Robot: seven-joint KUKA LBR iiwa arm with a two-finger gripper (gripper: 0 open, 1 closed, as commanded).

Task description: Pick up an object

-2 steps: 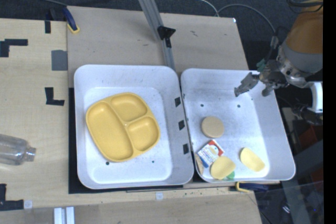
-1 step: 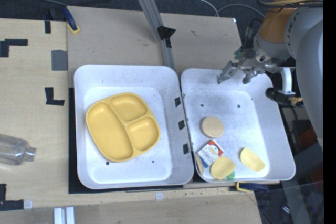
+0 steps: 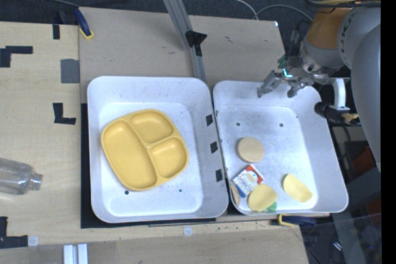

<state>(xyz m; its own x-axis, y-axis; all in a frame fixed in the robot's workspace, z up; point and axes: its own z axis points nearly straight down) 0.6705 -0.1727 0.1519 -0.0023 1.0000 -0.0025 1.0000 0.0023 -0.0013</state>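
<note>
Above the right bin's [image 3: 322,151] far rim, the gripper [image 3: 279,87] hangs with jaws spread wide and bare, so the approach remains: descend toward the tan disc [image 3: 250,149]

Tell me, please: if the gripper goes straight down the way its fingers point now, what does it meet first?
Probably the bare floor of the right bin near its far rim. The gripper hangs open there, apart from the round tan disc and the other pieces nearer the camera. Depth is unclear from this slanted view.
</note>
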